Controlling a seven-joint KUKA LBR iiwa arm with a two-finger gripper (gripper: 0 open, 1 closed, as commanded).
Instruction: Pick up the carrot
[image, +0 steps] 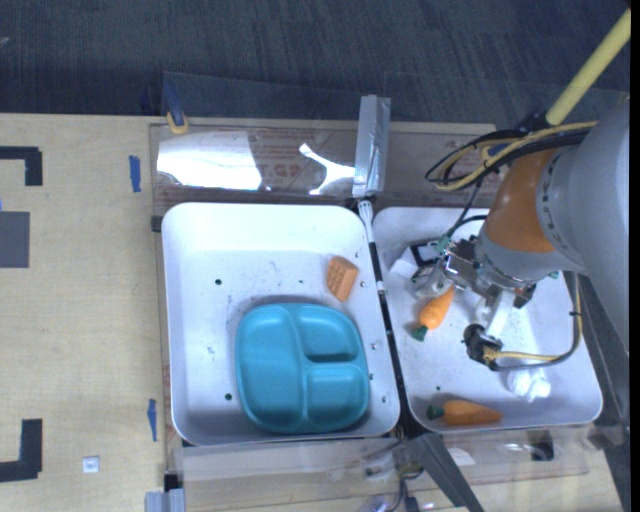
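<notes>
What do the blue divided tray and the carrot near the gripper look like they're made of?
The blue divided tray looks like moulded plastic with a smooth, matte finish: even colour, rounded rims and compartments. The carrot in the right bin looks like a plastic toy: flat orange with a small green tip, though the view is too coarse to rule out foam or rubber.

The arm (590, 190) is a thick grey cylinder with a smooth orange band (520, 212) above the wrist. Black and yellow cables (480, 160) loop beside it. Below is a metal gripper (470, 290), small and dark, with thin wires.
</notes>
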